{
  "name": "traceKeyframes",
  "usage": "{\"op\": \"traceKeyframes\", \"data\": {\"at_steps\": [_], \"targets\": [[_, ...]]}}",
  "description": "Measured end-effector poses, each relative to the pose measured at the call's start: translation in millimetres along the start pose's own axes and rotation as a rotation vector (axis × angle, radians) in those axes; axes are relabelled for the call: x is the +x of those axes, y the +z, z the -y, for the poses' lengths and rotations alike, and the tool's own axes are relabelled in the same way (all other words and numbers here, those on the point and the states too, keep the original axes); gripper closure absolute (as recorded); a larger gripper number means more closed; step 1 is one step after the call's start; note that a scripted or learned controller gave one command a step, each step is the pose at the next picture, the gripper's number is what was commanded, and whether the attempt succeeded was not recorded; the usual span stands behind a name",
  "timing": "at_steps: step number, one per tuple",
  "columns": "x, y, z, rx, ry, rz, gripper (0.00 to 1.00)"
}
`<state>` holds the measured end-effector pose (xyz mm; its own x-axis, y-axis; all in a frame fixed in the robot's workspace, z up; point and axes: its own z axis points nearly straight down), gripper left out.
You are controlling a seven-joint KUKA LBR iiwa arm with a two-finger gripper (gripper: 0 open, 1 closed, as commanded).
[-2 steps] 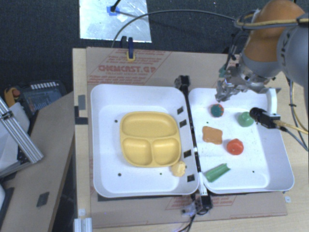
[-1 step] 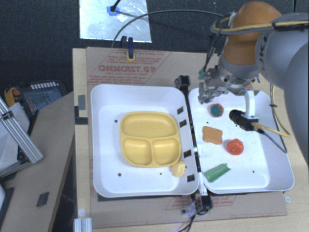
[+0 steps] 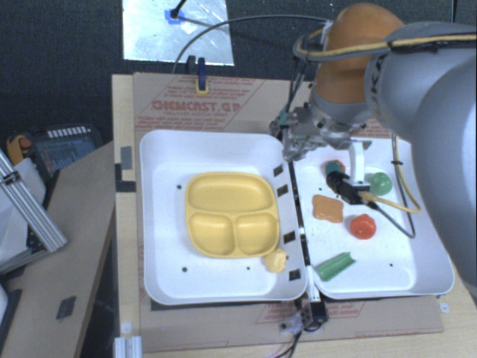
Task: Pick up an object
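My pincer [image 3: 297,149] hangs over the upper left corner of the right shallow white bin [image 3: 417,274]; how far it is parted I cannot tell. In that bin lie an orange flat piece [image 3: 328,208], a red round tomato-like toy [image 3: 363,227], a green ball [image 3: 379,183] and a green wedge [image 3: 333,265], all apart from my pincer. The left white bin [image 3: 160,162] carries a yellow three-part plastic tray [image 3: 229,213].

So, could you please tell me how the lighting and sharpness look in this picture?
In the camera view: even lighting; glare on the shiny silver sheet at the top; the large grey arm at right is near the lens and soft; the yellow plastic divided tray and the small red round toy are reasonably sharp, casting only faint shadows.
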<state>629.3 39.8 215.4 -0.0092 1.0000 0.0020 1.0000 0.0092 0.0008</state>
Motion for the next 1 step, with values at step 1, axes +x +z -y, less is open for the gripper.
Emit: {"op": "traceKeyframes", "data": {"at_steps": [1], "targets": [[45.6, -10.1, -0.3, -0.001, 0.001, 0.000, 1.00]]}}
